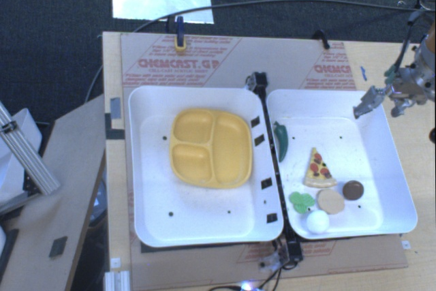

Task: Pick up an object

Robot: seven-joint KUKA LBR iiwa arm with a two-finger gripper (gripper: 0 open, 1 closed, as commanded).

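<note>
Above the right bin's [402, 208] far corner your pincer [371, 103] hangs, its state untellable; the clustered pizza slice [318, 168], cookies [340, 195] and ball [317, 221] invite a glancing miss.

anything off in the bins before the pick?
Nothing damaged or spilled. The green pepper lies tight along the divider wall of the right bin, awkward to grasp. The yellow divided plate sits flat in the left bin.

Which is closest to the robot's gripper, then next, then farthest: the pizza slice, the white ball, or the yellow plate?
From the gripper at the right bin's upper right:
1. Pizza slice, middle of the right bin.
2. White ball, at the right bin's front edge.
3. Yellow plate, over in the left bin.
</note>
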